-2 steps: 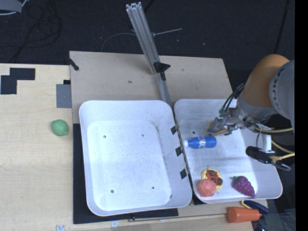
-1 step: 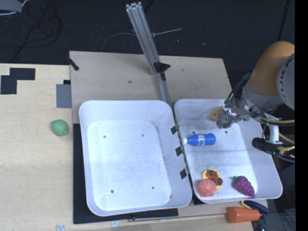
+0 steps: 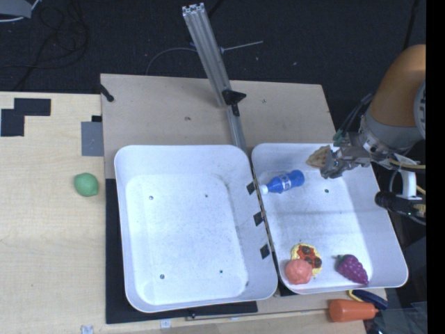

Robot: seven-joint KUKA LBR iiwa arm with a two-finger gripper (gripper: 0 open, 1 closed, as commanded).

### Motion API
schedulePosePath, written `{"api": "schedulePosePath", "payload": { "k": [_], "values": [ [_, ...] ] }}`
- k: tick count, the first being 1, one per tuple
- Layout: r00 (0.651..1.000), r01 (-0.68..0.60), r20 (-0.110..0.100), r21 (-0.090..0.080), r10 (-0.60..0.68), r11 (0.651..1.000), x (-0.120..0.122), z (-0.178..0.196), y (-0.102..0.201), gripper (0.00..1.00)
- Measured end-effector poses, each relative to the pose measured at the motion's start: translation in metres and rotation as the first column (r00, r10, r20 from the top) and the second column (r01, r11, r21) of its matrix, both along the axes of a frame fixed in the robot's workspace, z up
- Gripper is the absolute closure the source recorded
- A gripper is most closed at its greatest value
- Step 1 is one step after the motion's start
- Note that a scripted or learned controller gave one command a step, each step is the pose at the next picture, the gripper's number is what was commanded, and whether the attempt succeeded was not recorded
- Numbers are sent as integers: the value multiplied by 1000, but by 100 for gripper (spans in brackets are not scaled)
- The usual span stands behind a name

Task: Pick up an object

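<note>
Gripper [image 3: 334,167]: poised over the upper edge of the right bin [image 3: 389,256], just beside a tan, crumpled-looking object [image 3: 319,156] at the bin's far rim; whether it grips anything cannot be told at this size. Contents of the right bin, 4 items besides: blue bottle [image 3: 285,182] lying on its side near the divide between the 2 bins, probably light, rigid and smooth, best taken across its round body at mid-length since it may roll; red-orange fruit [image 3: 299,271] touching a yellow piece with dark spots [image 3: 309,255]; purple grape bunch [image 3: 352,268], bumpy, likely easy to pinch. Left bin [image 3: 132,165] alongside. Green ball [image 3: 86,184] on the bench, well apart.
</note>
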State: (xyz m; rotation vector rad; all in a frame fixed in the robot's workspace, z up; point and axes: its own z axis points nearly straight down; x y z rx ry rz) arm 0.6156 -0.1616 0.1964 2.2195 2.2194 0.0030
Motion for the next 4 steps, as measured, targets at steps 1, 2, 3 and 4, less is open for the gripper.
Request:
{"api": "schedulePosePath", "payload": {
  "k": [1, 2, 3, 4],
  "values": [
    [1000, 1, -3, 1, -1, 1000, 0, 10, -1, 100],
    [1000, -3, -3, 2, 3, 1000, -19, 18, 49, 100],
    [1000, -3, -4, 2, 3, 1000, -30, 19, 91, 100],
    [1000, -4, -5, 2, 4, 1000, -36, 11, 144, 100]
  ]
}}
